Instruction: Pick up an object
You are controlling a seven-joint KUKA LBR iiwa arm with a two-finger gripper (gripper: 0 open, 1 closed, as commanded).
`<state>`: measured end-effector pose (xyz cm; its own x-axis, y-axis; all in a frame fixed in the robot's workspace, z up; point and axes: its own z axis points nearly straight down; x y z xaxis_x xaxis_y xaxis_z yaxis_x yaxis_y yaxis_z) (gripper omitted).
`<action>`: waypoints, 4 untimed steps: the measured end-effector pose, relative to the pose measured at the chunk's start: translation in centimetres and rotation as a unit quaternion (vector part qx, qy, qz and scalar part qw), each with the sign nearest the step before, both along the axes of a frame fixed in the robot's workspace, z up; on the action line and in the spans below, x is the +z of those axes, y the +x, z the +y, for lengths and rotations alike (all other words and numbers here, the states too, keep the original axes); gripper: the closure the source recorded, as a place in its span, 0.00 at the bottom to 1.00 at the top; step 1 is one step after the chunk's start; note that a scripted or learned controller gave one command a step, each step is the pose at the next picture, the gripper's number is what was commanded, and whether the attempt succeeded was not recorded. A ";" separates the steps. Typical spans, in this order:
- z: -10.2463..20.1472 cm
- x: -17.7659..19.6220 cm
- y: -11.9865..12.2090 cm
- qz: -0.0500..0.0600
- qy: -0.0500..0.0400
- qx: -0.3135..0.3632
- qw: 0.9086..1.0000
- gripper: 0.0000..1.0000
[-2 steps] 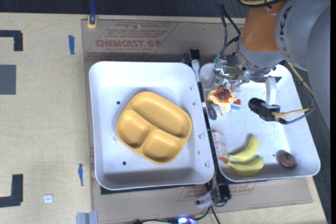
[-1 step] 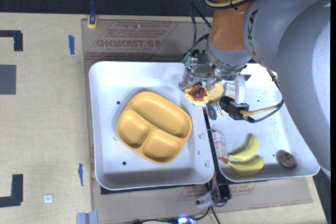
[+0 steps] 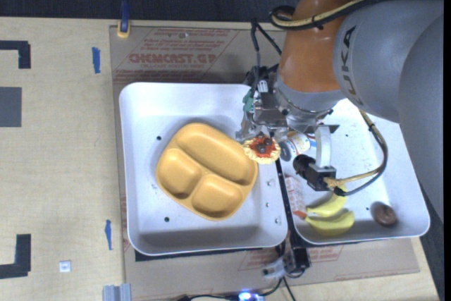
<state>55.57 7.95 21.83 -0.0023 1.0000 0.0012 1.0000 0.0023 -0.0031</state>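
Nearest, just below-right of the end effector: banana lying loose against right bin front wall, small brown round object beside it. End effector sits over the divider between bins, right above a small orange-red item; grip state cannot tell, wrist blocks it. Left and slightly below: yellow three-compartment tray upside down, filling the left bin middle, likely dumped there. Free room mostly along left bin's far and left edges; right bin crowded by arm. Tabletop beyond, bare.
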 end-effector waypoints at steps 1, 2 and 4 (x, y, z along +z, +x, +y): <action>5.5 -8.6 -4.3 -0.001 0.000 0.000 1.000 1.00; 5.4 -7.6 -4.1 -0.003 0.000 -0.001 1.000 1.00; 13.4 -1.6 -7.5 -0.004 0.001 0.001 1.000 1.00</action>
<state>48.09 21.39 20.21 -0.0038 1.0000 0.0029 1.0000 0.0038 0.0050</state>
